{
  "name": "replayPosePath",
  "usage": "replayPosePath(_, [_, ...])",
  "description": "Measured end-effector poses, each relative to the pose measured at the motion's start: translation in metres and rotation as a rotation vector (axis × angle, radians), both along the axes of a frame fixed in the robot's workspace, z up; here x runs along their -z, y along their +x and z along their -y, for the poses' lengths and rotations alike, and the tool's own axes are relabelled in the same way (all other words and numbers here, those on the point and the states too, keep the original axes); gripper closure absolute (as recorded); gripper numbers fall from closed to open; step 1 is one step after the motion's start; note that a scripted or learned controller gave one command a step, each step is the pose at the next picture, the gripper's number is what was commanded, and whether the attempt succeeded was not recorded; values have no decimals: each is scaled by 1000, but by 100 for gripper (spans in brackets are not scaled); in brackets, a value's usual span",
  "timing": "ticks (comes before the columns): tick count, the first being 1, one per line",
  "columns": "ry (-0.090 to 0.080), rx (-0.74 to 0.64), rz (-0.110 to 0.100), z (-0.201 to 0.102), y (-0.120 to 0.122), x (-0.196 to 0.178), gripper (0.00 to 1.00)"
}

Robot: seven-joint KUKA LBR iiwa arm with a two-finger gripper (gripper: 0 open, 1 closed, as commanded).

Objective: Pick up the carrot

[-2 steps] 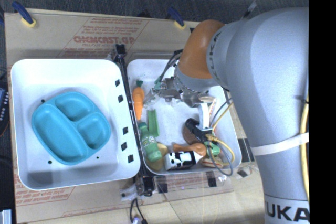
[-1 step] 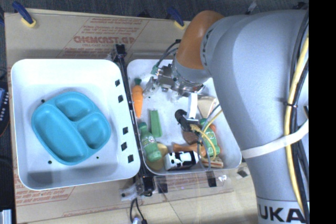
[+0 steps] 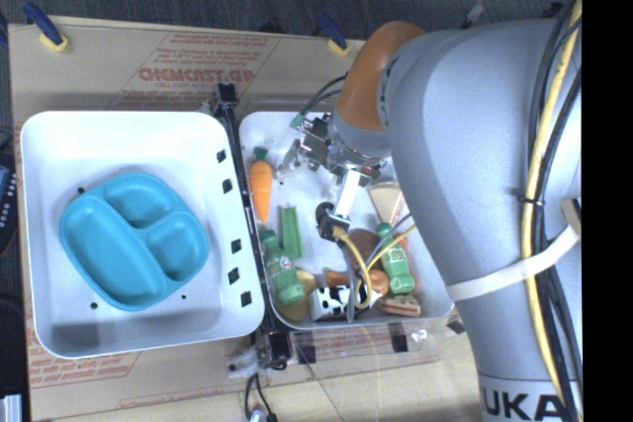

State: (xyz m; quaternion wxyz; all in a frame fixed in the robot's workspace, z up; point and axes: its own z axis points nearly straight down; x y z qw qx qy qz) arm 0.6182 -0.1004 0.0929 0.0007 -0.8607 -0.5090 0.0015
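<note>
The orange carrot point(image 3: 260, 189) with a green top lies lengthwise in the right bin point(image 3: 259, 127), close against its left wall, green end pointing to the far side. My gripper point(image 3: 305, 149) hangs over the far part of the same bin, just right of and slightly beyond the carrot's green end. The grey arm with its orange band point(image 3: 371, 79) covers the bin's right side. Nothing is visibly held.
Near the carrot lie a green stick point(image 3: 290, 230), a green bottle point(image 3: 283, 276), a second green bottle point(image 3: 397, 269), a black-and-white cow toy point(image 3: 334, 302) and a cream wedge point(image 3: 388, 204). The left bin point(image 3: 40, 138) holds a blue divided plate point(image 3: 134, 238).
</note>
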Motion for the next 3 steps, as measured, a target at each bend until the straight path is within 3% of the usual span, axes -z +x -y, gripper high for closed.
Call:
replayPosePath(1, [2,414,-3,-1,0,1,0])
replayPosePath(2, [6,401,-10,-3,0,-9,100])
replayPosePath(3, [1,769,-5,-50,-32,-101,100])
